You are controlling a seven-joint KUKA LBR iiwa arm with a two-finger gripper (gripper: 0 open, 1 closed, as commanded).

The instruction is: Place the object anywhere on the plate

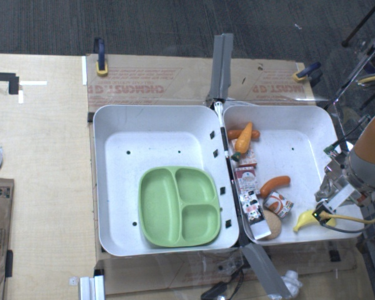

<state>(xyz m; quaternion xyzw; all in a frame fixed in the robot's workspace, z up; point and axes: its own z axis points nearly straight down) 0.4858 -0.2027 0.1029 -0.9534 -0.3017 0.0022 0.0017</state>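
A green plate [179, 205] with three compartments lies in the left bin [112, 167], toward its front. My gripper [327, 206] hangs low at the right bin's [300, 127] front right side, directly above the stem end of a small yellow banana [305, 220]. The banana rests on the bin floor. I cannot see whether the gripper touches it. The grey arm with its orange band [370, 149] comes in from the right edge.
The right bin also holds an orange carrot [243, 139], an orange sausage [275, 184], a red and white packet [245, 175], a red and white round item [277, 203], a black and white carton [255, 215] and a brown lump [274, 225]. Cables run near the bin's right wall.
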